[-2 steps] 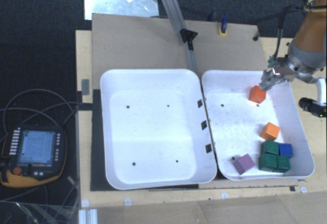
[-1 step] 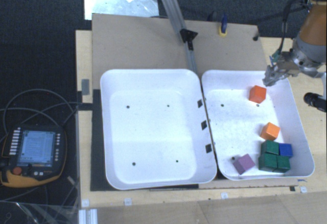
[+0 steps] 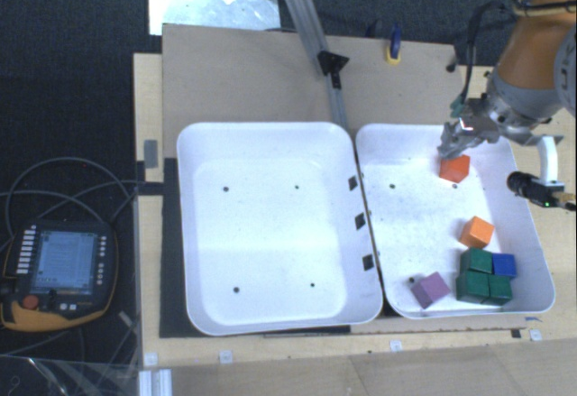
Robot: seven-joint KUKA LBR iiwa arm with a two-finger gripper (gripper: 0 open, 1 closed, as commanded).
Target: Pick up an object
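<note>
The arm enters from the upper right of the frame, and its gripper (image 3: 455, 143) hangs low over the upper part of the right bin (image 3: 397, 155), just above a red block (image 3: 455, 169). Whether the jaws are wide, narrow or gripping the block cannot be told. Lower right in that bin lie an orange block (image 3: 477, 231), green blocks (image 3: 478, 277), a blue block (image 3: 503, 265) and a purple block (image 3: 431, 289).

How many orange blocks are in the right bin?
2. One orange block lies directly under the gripper near the far side; the other orange block sits just above the green blocks.
</note>
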